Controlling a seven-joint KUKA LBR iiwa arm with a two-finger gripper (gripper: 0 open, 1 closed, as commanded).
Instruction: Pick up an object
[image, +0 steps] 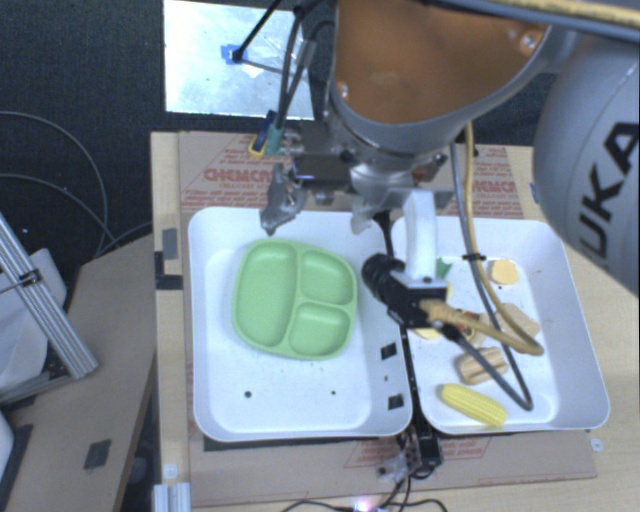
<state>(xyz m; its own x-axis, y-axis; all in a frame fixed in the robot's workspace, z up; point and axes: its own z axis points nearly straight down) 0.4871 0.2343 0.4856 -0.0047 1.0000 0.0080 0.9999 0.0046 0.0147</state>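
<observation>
A light green divided plate (296, 300) lies in the left white bin (290, 415). In the right bin (570, 350) are a yellow corn cob (474, 404), tan wooden blocks (517, 320), another tan piece (481, 367) and a small yellow-orange piece (503, 272). My gripper (320, 214) hangs over the far edge of the left bin, just beyond the plate. Its two fingers stand apart, open, with nothing between them.
The bins rest on a cardboard sheet (225, 175) on the bench. The big grey and orange arm (440, 60) covers the top middle and right of the view. A yellow cable (490, 300) loops over the right bin. Metal framing (40, 310) stands at the left.
</observation>
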